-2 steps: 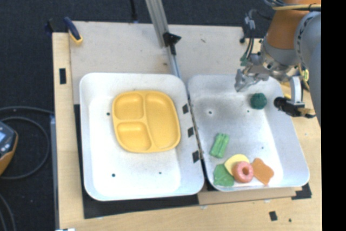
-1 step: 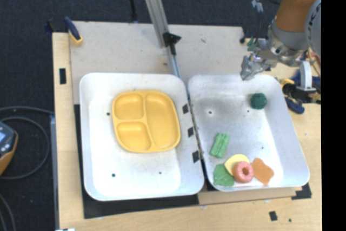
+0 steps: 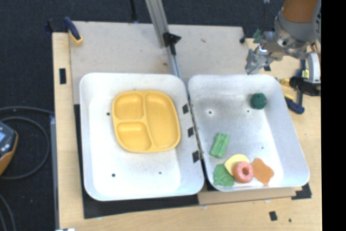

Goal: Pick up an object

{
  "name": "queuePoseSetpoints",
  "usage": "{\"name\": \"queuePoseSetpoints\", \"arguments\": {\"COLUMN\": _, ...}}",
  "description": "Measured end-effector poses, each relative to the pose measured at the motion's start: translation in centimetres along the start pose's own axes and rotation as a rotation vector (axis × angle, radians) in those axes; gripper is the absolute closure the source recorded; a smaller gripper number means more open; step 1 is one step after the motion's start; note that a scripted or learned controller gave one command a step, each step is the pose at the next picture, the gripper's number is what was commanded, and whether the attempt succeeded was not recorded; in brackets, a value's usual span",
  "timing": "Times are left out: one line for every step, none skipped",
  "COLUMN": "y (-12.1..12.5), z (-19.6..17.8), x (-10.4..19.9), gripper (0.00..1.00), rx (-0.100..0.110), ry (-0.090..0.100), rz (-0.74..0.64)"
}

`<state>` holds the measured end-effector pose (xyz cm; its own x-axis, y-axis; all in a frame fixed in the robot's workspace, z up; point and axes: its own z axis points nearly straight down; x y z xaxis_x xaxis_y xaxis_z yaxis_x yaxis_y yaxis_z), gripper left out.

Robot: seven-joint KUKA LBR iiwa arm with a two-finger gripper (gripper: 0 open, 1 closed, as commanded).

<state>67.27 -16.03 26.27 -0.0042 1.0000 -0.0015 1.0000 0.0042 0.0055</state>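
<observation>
I see a small dark green ball (image 3: 258, 100) lying in the upper right of the right bin (image 3: 281, 132), alone on bare white. Lower down, a light green ribbed block (image 3: 219, 145), then a cluster at the bottom edge — a green lump (image 3: 222, 176), a yellow disc (image 3: 234, 162), a pink ring (image 3: 243, 172), an orange piece (image 3: 263, 171). The left bin (image 3: 97, 170) carries a yellow divided tray (image 3: 146, 121). Both sit on a tan worktop (image 3: 113, 46) over dark floor. The end effector (image 3: 258, 60) hangs just above the ball in frame, beyond the bin's rim — I cannot tell how open it is.
</observation>
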Motion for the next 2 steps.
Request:
{"name": "queuePoseSetpoints", "arguments": {"y": -2.4, "z": 0.2, "x": 5.7, "gripper": 1.00, "rx": 0.005, "ry": 0.002, "rz": -0.002}}
{"name": "queuePoseSetpoints", "arguments": {"y": -3.7, "z": 1.2, "x": 11.2, "gripper": 1.00, "rx": 0.006, "ry": 0.002, "rz": -0.002}}
